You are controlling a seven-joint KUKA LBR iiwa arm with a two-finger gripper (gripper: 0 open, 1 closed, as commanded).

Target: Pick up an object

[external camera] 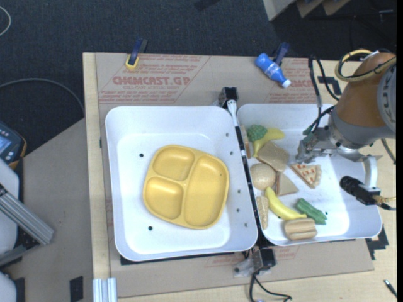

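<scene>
Arm reached in from the right over the right bin (pixel 362 228); gripper (pixel 308 151) hung low above the toy food, its tip just over the pizza slice (pixel 309 174); whether the tool was spread or pressed together could not be told from this angle, and nothing showed pinched in it. Candidate objects lay crowded in that bin: pizza slice directly beneath; bread wedge (pixel 272 155) and pale round roll (pixel 262 176) just beside; banana (pixel 281 206), green pepper (pixel 312 211) and hot dog (pixel 300 229) nearer the front. Left bin (pixel 119 168) held a yellow divided plate (pixel 186 185).

Risks, as judged: the slice looked flat, so a descent might skid off its top or press it into the floor; neighbours touching it could be nudged or caught alongside; a thin edge grasp could slip on the lift.
</scene>
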